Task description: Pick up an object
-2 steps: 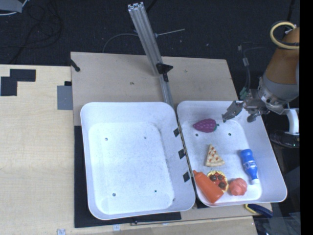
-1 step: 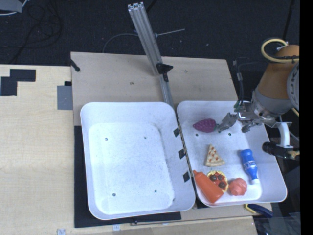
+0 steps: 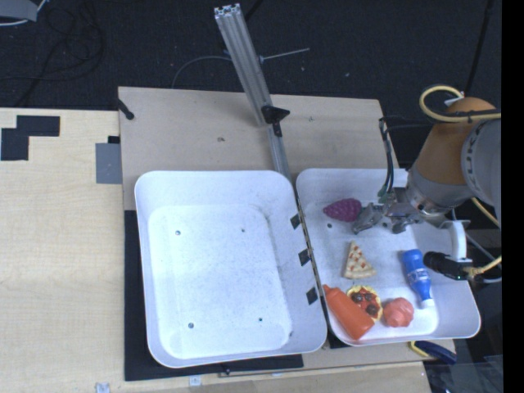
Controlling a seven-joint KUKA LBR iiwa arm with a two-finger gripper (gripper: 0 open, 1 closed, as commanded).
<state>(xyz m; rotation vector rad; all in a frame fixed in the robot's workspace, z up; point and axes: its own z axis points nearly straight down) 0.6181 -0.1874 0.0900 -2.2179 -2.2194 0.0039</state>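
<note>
A grey arm (image 3: pixel 458 158) with an orange band reaches in from the right over the counter (image 3: pixel 205 137), its jaws (image 3: pixel 370 219) hanging low over the upper part of the right-hand white bin (image 3: pixel 467 322); whether they are open or closed cannot be told from this slanted view, and nothing is seen held between them. Just left of the jaws lies a purple grape-like cluster (image 3: pixel 343 210), its long axis running roughly left to right, the narrower end pointing left toward the divider between the bins. Below it sits a pizza slice toy (image 3: pixel 357 262), its tip pointing up toward the jaws. To the right a blue bottle (image 3: pixel 417 277) lies with its long axis nearly up and down the frame (tilted slightly, pale cap end toward the near rim). Along the bin's near edge rest an orange carrot-like piece (image 3: pixel 345 314), lying diagonally with its narrower end up-left, a small yellow-and-red item (image 3: pixel 365 298) touching it, and a reddish round object (image 3: pixel 397 312) just beside that. The left-hand white bin (image 3: pixel 217 264) sits alongside, touching the right one at black clips. A metal strut (image 3: pixel 246 60) slants across the counter behind the bins.
</note>
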